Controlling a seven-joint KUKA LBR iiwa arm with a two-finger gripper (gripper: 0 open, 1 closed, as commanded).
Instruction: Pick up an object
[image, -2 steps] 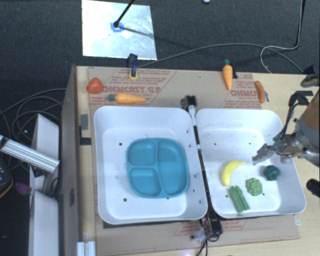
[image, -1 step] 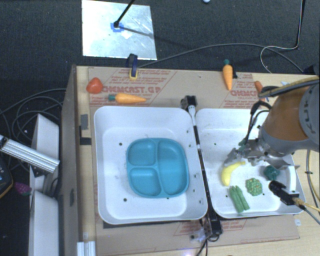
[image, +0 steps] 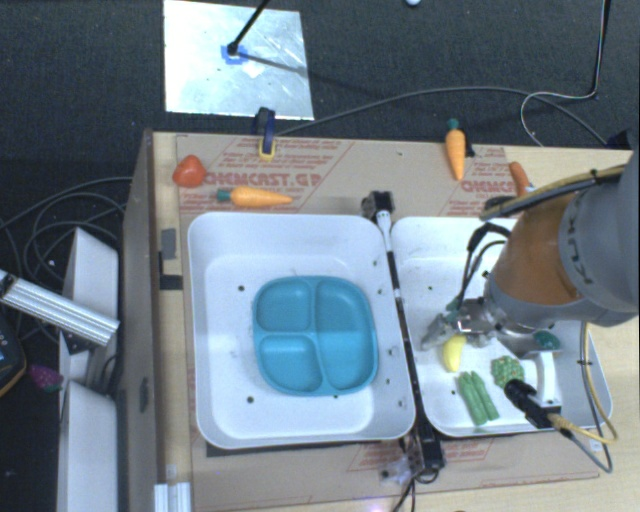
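The yellow toy (image: 454, 352) could be missed or knocked away, because it is small and round and may be lying a little to one side of the jaws (image: 447, 331). It could also be pushed into the green bean toy (image: 477, 396), which is seen just beside it. The yellow toy is found in the right bin (image: 430, 260), right under the jaws and nearly touching them. Whether the jaws are open or closed cannot be told, since they are small and blurred here. Nothing is seen to be held yet. A blue plate (image: 315, 333) is kept in the left bin (image: 225, 300).
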